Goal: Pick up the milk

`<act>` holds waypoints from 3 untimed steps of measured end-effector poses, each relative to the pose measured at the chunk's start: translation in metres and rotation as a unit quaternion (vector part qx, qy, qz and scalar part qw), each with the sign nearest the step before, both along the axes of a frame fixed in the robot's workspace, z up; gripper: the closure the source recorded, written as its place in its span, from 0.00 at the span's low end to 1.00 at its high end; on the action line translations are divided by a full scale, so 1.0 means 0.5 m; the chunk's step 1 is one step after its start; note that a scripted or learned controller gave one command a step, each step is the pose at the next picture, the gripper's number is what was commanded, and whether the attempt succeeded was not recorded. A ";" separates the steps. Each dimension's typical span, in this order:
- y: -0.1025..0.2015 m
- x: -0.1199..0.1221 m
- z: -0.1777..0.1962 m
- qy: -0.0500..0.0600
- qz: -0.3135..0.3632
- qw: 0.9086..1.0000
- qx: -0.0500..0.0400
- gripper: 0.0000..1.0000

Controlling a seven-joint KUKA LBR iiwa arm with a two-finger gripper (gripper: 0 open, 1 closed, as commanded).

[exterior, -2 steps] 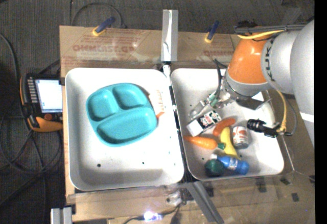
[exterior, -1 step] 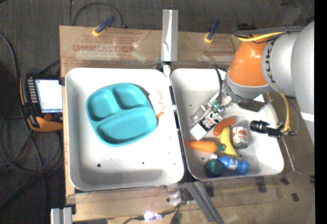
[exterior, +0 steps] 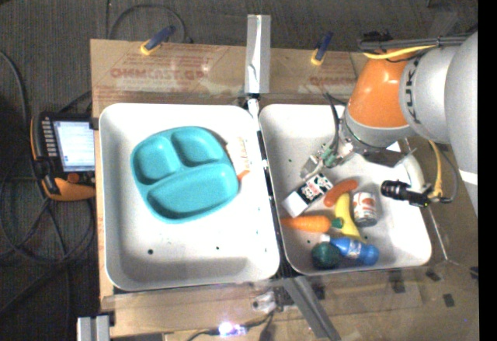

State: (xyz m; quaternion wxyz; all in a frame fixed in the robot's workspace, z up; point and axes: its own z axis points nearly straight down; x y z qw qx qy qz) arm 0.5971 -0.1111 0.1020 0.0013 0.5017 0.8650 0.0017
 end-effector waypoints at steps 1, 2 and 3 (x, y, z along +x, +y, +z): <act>0.146 -0.038 0.198 0.002 -0.009 1.000 -0.001 1.00; 0.146 -0.038 0.198 0.002 -0.009 1.000 -0.001 0.00; 0.096 0.014 0.161 0.003 0.007 1.000 -0.002 0.00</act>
